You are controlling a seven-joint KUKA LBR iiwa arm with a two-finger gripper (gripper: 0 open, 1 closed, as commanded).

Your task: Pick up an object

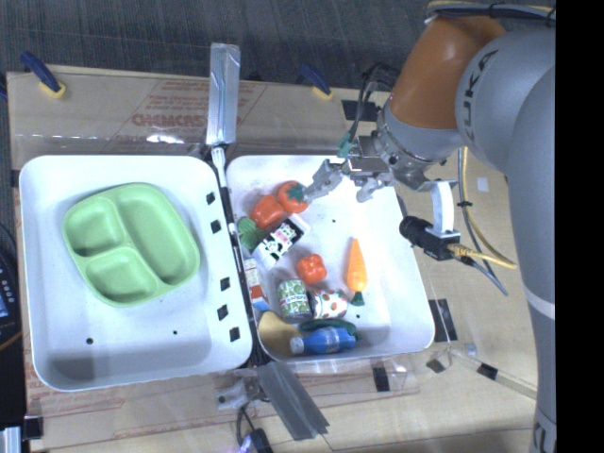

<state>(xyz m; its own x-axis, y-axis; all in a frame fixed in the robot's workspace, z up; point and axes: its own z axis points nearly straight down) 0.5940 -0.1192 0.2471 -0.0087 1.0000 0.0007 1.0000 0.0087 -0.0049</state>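
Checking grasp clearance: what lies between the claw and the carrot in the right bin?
Bare white bin floor separates the claw from the carrot in the camera view.

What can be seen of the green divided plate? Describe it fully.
The green divided plate is pale green, looks like plastic, and has a rounded-rectangle outline with three compartments. It lies flat, face up and slightly rotated, in the upper middle of the left bin. It rests on the bin's white floor, with nothing on it or touching it.
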